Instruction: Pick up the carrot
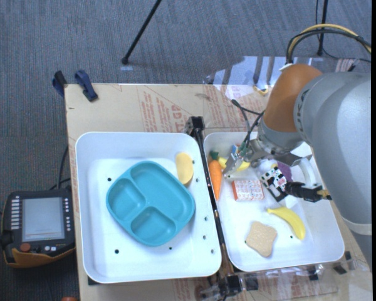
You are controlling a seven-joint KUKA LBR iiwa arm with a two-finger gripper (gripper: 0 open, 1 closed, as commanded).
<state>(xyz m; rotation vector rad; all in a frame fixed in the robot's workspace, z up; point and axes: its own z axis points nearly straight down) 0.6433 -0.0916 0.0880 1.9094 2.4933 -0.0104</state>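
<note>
The orange carrot (pixel 215 178) with a green top lies lengthwise along the left wall of the right bin (pixel 326 246). My gripper (pixel 236 160) hangs just to the carrot's right, near its green end, over a small yellow item (pixel 242 165). The carrot rests on the bin floor, not held. The grey arm with its orange band comes in from the upper right and hides the bin's back right corner.
The right bin also holds a red cracker box (pixel 247 190), a black-and-white item (pixel 275 181), a banana (pixel 289 221) and a bread slice (pixel 261 238). In the left bin (pixel 91 243) sit a blue divided plate (pixel 150 202) and a yellow food piece (pixel 184 167).
</note>
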